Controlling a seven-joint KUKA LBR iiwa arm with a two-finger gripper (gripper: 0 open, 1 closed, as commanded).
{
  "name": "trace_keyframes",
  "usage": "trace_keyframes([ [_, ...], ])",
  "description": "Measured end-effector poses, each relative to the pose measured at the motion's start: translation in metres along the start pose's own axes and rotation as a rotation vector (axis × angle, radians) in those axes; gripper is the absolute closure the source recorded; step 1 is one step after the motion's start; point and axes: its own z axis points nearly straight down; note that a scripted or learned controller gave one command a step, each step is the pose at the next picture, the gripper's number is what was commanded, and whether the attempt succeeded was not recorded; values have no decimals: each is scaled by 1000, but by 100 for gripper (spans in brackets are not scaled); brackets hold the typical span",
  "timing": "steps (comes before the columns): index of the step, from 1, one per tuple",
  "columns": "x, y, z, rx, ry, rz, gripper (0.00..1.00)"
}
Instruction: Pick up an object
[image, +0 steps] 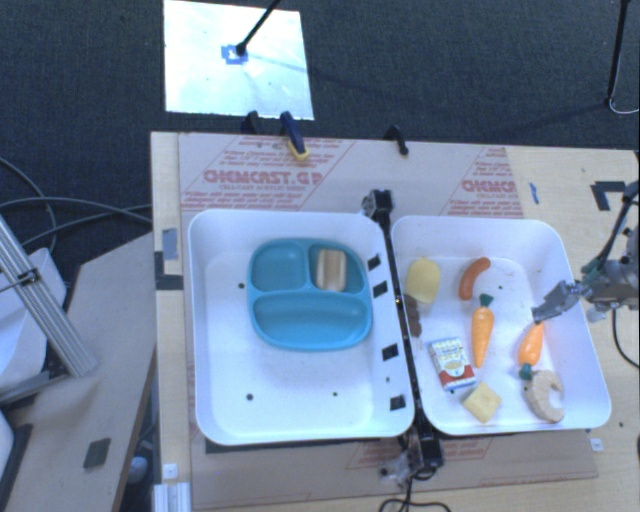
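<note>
While the end effector (556, 298) hangs at the right rim of the right bin (575, 262), you have your nearest candidate just below it: a small orange carrot (531, 344) lying loose on the bin floor, close under and a little to the left of the metal tip. Whether that end effector is open or closed cannot be told from this slanted overhead view; nothing is seen held in it. You are likely dealing with a light, stiff toy piece, smooth-skinned and probably slippery, so judge the best hold to be across its thickest middle, not at the tapered end or the green top. Just below it lies a tan ring-shaped piece (545, 395), near enough to crowd a careless descent. Farther left in the same bin you see a longer carrot (482, 335) lying lengthwise, a small red-and-white carton (452, 363) beside it, a pale yellow block (483, 403) near the front wall, an orange sausage shape (473, 279) toward the back, and a yellow piece (423, 281) close to the divider. All look like light play food, well apart from the end effector compared with the small carrot. Across the divider, the left bin (225, 400) carries a blue compartment plate (308, 296) with a tan bread-like piece (331, 269) in its upper right compartment. Both bins sit side by side on the desk (170, 330).
</note>
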Motion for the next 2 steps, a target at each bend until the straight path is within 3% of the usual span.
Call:
trace_keyframes([
  [1,0,2,-5,-9,-2,-3,0],
  [2,5,-3,55,-4,0,-2,0],
])
